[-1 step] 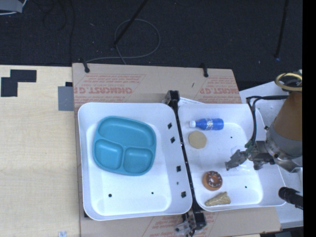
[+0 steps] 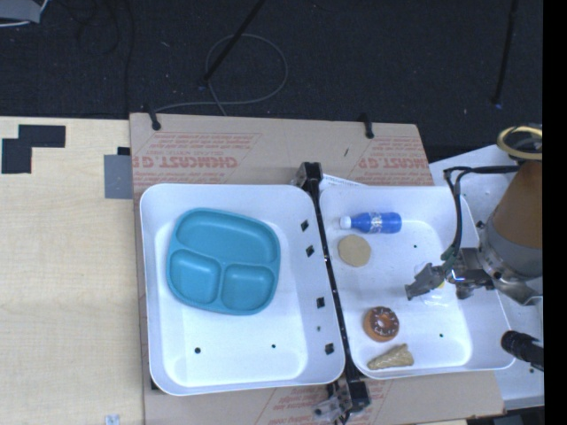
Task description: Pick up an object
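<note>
Arm (image 2: 523, 220) cut off at right edge

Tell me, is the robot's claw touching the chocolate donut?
Apart. The camera view shows bare white bin floor between the gripper, over the right bin, and the donut, which lies lower and to the left.

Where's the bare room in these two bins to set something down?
Left bin: the floor in front of the blue divided plate. Right bin: the floor between gripper and doughnut. Crowded near the divider: bottle, cookie, cone.
</note>
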